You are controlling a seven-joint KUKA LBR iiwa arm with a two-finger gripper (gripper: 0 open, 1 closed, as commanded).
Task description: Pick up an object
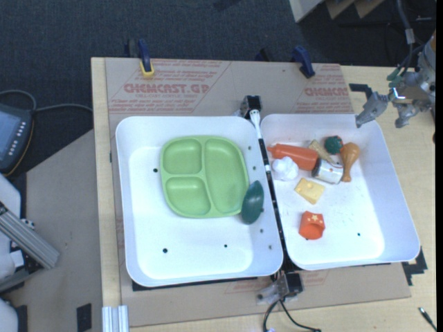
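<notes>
My gripper (385, 114) hangs at the upper right, over the far right corner of the right bin (387, 213), open with nothing between its fingers. Below and left of it lies a cluster of toy food: an orange carrot-like piece (294, 153), a white lump (283, 168), a dark green ball (333, 144), a brown drumstick (349, 158), and a small silver can (328, 172). A yellow cheese wedge (309, 189) and a red-orange piece (311, 225) lie nearer the front.
The left bin (138, 241) holds a green divided plate (205, 176) with a dark green leaf-shaped object (252, 203) against its right edge. Two clamps (145, 61) hold the cardboard base at the back. A black device (14, 133) sits at far left.
</notes>
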